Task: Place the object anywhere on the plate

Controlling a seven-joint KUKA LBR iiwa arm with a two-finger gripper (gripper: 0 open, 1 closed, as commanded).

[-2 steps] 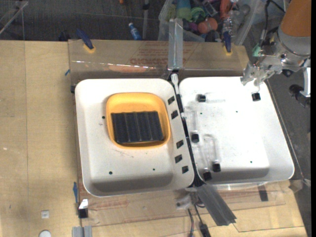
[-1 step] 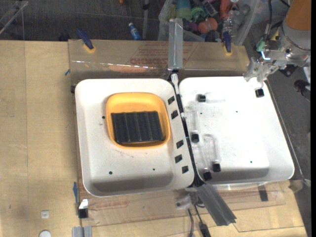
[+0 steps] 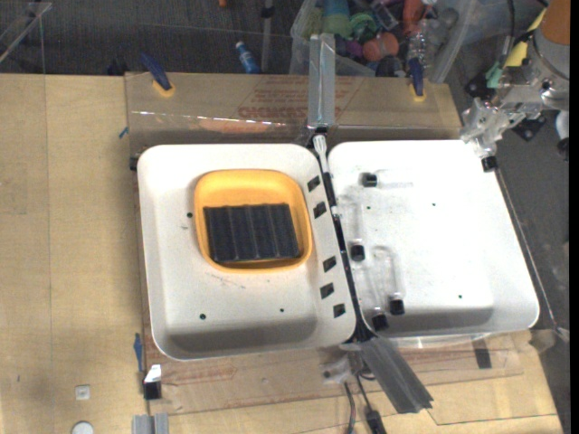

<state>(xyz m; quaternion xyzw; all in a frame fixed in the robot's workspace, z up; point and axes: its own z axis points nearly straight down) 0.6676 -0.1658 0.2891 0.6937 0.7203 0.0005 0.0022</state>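
A yellow-orange plate (image 3: pixel 251 188) sits in the left white bin (image 3: pixel 172 306). A dark, ridged rectangular object (image 3: pixel 251 231) lies flat on the plate, covering most of its middle and front. My gripper (image 3: pixel 482 132) hangs at the far right corner of the right white bin (image 3: pixel 452 242), well away from the plate and the object. Nothing shows in its grasp.
A divider with black clips (image 3: pixel 327 242) runs between the two bins. A clear box of colourful toys (image 3: pixel 389 12) stands behind the bench. Blue clamps (image 3: pixel 159 75) hold a cardboard sheet at the back. Wooden bench surface lies to the left.
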